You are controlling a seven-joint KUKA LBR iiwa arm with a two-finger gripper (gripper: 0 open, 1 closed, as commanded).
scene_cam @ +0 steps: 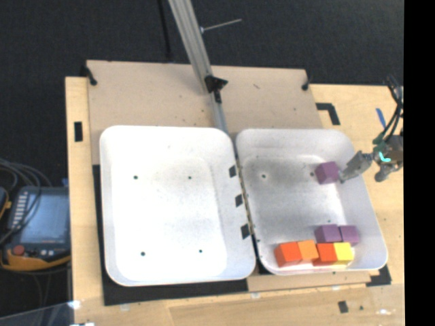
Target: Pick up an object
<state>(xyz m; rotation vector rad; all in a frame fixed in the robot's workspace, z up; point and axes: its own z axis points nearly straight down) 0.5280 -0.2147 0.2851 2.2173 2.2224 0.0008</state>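
Note:
A purple block (327,173) lies alone in the upper right part of the right bin (292,202). My gripper (364,171) reaches in over the bin's right rim, just right of that block. It looks open: one grey finger (353,166) slants down to the block's right side, the other sits further right near the rim. Nothing is between them. Along the bin's front wall sits a cluster: two orange blocks (288,252), a red-orange block (327,252), a yellow block (344,252) and two purple blocks (329,233) behind them.
The left bin (170,202) sits beside the right one, split from it by a ridge with black clips (239,199). A slanted metal post (194,39) rises behind the bins. A control pendant (34,226) lies off the bench at left.

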